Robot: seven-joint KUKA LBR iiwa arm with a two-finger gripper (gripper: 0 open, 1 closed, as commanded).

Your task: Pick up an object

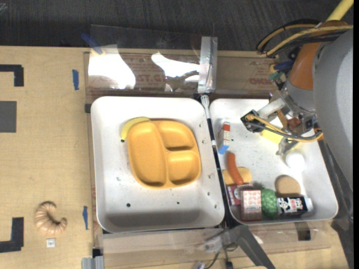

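My gripper (287,143) hangs over the back right part of the right bin (325,198), just above a small white ball (295,160). Nothing shows between its fingers. In front of the ball lies a round brown bun (288,184). Along the bin's front wall sit a black-and-white bottle (293,205), a green item (270,202) and a red-and-white patterned jar (251,200). An orange sausage-shaped piece (234,167) and a small red-and-white tube (225,132) lie near the bin's left wall.
In the left bin (106,150) an orange divided tray (164,152) covers part of a yellow piece (132,124). A pale curled toy (50,217) lies on the bench at the front left. A metal post (207,63) stands behind the bins.
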